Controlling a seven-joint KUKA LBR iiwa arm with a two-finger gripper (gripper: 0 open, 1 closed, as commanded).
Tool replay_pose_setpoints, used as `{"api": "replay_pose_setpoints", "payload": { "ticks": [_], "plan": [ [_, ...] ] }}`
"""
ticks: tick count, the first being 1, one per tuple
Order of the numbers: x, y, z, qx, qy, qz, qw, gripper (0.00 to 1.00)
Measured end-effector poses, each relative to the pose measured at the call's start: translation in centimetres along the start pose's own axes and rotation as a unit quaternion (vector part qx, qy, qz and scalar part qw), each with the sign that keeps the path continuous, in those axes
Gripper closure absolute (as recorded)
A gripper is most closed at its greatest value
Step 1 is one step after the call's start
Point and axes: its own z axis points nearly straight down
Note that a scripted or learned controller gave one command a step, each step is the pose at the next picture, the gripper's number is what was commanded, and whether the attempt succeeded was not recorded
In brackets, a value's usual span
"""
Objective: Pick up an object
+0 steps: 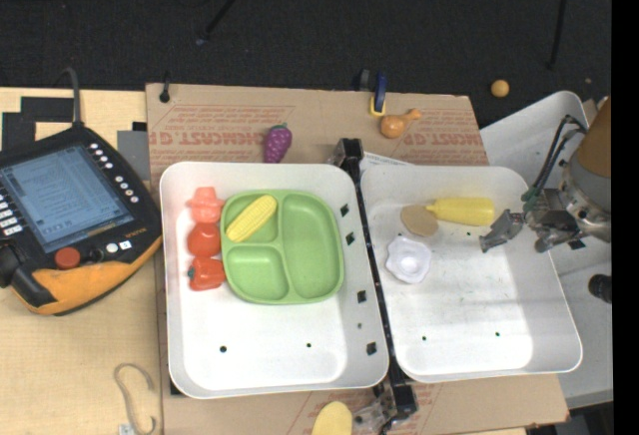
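Lying crosswise, yellow bottle (461, 212) points toward gripper (521, 230).

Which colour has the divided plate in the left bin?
Green, in the camera view: divided plate.

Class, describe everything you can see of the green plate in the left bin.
The green plate is a rounded, glossy tray that looks like plastic, moulded into three compartments. It lies flat in the upper half of the left bin. A yellow corn cob rests slantwise in its upper left compartment, overhanging the rim a little. Red and pink toys sit against its left edge.
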Motion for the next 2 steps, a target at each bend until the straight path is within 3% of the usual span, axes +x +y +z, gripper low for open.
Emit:
{"api": "replay_pose_setpoints", "payload": {
  "ticks": [1,2],
  "plan": [
    [0.0,0.3,-0.8,-0.007,-0.002,-0.001,1.0000,0.00],
    [0.6,0.7,5.5,-0.004,0.000,-0.002,1.0000,0.00]
  ]
}}
